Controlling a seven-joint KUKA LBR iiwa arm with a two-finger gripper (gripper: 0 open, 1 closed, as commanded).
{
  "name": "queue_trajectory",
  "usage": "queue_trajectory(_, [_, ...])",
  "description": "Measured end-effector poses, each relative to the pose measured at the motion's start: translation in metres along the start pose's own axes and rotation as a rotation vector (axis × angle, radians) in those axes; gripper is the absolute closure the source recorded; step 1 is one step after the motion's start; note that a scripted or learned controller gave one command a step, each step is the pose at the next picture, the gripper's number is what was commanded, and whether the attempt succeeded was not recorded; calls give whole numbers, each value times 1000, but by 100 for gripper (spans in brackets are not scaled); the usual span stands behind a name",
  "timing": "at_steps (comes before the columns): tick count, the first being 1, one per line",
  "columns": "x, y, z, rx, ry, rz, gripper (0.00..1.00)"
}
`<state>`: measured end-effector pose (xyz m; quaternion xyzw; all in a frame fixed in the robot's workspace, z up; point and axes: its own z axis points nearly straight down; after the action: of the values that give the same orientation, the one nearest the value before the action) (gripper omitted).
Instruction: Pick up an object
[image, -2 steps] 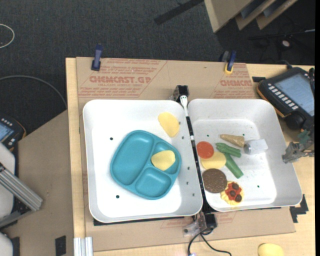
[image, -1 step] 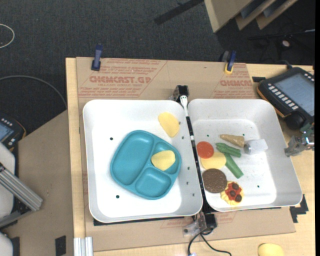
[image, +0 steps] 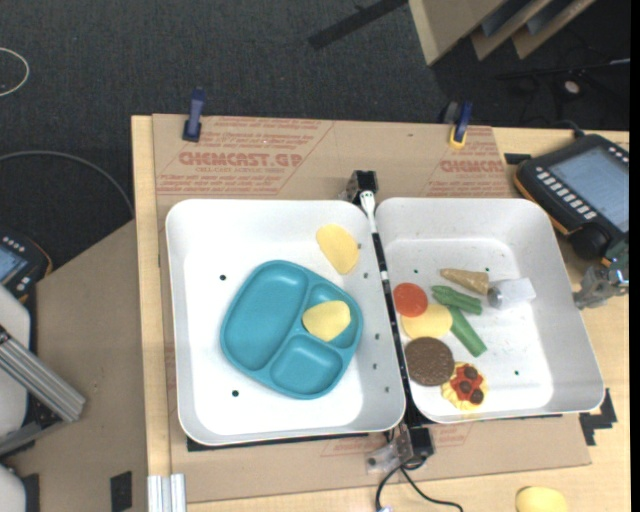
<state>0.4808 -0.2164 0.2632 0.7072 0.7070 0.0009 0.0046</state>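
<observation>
No object is lifted yet; all of them lie in the two bins, so the step in hand is choosing a target and an approach. The left bin holds a teal tray with a yellow piece resting in its upper right compartment, and a second yellow lump lies on the bin floor just above the tray, near the divide between the bins. The right bin holds a cluster toward its left side: a red disc, a pale yellow slice touching it from below, a brown patty, a small pizza piece, two green beans, a cone and a clear piece at the cone's right end. The lump on the left bin floor looks like the best pick: it stands apart from the tray and has bare floor on its left and upper sides, so the gripper can probably straddle its narrow width and come straight down. The cluster is riskier, since its flat pieces touch one another and offer little height to pinch. The bin wall beside the lump is the main hazard, so the jaws are best aligned parallel to it.
</observation>
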Motion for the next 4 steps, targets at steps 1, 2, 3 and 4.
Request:
queue_trajectory(1, [0,1,-10,-3,-2,0,100])
queue_trajectory(2, [-1,1,-21,-6,-4,-1,100])
queue_trajectory(3, [-6,70,70,7,5,-4,100])
queue_trajectory(4, [-7,69,53,2,1,-2,100])
